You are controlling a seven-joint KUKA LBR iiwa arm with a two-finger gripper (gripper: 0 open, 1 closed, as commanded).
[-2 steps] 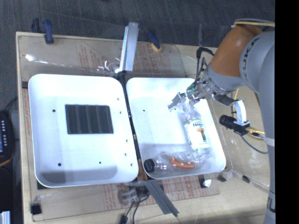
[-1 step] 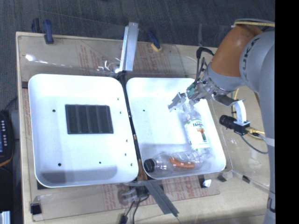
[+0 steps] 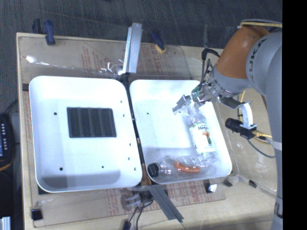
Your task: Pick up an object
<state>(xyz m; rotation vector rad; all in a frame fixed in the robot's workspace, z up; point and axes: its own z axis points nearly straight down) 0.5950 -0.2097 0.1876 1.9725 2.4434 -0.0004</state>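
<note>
The arm (image 3: pixel 261 56) runs off the right edge; the upright bottle's (image 3: pixel 201 133) top hides behind the gripper (image 3: pixel 189 101).

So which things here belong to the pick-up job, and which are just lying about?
Job:
- two-finger gripper
- clear plastic bottle with white label
- clear plastic bottle with black cap and orange contents
- right white bin

Lying about:
- left white bin with its dark ribbed rectangle
- blue clamps

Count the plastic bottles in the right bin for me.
2. One clear bottle with a white label lies along the right bin's right side; another bottle, dark-capped, lies along its near wall. None seems hidden.
</note>
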